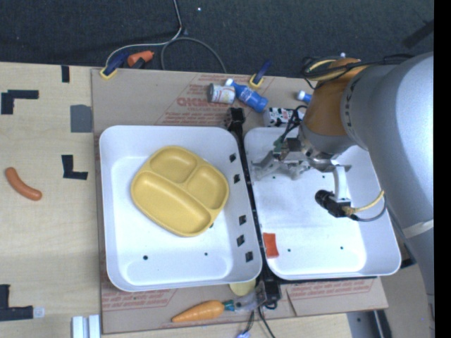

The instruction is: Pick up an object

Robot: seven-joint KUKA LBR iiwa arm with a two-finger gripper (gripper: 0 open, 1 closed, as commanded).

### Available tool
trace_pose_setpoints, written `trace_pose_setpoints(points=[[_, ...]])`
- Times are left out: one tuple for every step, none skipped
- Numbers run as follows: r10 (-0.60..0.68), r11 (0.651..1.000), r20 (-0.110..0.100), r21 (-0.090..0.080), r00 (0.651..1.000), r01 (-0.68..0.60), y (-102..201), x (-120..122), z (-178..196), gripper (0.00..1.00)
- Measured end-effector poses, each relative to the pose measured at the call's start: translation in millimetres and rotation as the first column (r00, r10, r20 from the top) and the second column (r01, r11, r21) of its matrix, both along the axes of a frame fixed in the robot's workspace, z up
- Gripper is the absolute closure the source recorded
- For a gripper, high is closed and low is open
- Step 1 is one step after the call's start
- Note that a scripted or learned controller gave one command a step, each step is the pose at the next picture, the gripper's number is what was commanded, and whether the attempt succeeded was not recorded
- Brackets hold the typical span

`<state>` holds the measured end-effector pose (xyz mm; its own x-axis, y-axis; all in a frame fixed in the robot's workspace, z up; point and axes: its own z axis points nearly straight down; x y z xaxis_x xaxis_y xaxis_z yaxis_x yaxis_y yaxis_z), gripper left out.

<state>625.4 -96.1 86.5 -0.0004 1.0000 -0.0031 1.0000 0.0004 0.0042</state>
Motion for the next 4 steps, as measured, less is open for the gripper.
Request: trace_pose_setpoints(points=[[0.002,1.0,-0.002,0.003,1.0,-0.002,-1.2,44.5,1.1,0.0],[-0.005,1.0,0.001,-0.001,1.0,0.005,-100.7,43.3,0.5,0.0],[0.001,1.0,0.0,0.001,1.0,-0.001,-37.8,-34.1,1.3,0.0],[0.005,1.0,0.001,0.003,1.0,-0.005,3.3,24.1,-0.8,0.0]])
